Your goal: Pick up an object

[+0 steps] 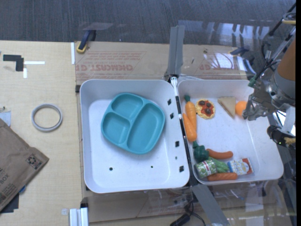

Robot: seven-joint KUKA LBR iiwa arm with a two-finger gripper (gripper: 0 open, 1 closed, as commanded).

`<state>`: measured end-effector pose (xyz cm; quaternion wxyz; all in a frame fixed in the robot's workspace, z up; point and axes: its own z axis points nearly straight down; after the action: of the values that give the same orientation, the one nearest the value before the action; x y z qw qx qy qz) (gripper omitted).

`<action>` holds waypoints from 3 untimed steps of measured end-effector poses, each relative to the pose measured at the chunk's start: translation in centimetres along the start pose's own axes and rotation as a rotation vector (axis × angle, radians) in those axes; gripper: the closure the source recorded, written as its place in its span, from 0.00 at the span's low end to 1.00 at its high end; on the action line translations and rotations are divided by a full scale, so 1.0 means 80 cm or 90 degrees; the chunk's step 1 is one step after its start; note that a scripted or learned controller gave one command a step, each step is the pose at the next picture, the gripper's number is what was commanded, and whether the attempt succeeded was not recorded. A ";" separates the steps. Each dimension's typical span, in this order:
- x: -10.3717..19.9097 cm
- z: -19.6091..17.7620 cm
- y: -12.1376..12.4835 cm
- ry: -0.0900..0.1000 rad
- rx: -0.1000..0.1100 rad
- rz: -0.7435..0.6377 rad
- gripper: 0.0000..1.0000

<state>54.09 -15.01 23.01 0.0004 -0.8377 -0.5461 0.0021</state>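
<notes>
The right bin (237, 134) holds several toy foods. An orange carrot (190, 119) lies along its left wall, with a small pizza (205, 108) and a tan bread wedge (227, 105) beside it. An orange ball (240, 108) sits at the far right. My gripper (254, 111) hangs low over the bin's right edge, right next to the orange ball; nothing shows held in it. A red sausage (219, 153), green broccoli (199, 152) and a printed packet (222, 166) lie near the front.
A teal divided plate (133, 123) lies in the left bin (89, 140). A tape ring (47, 117) and a brown cardboard box (14, 164) rest on the bench to the left. The grey arm with its cables stands at the right edge.
</notes>
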 end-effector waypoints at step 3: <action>-0.005 -0.003 0.096 0.000 0.001 0.237 1.00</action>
<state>60.93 -18.48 23.25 0.0007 -0.9242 -0.3818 0.0022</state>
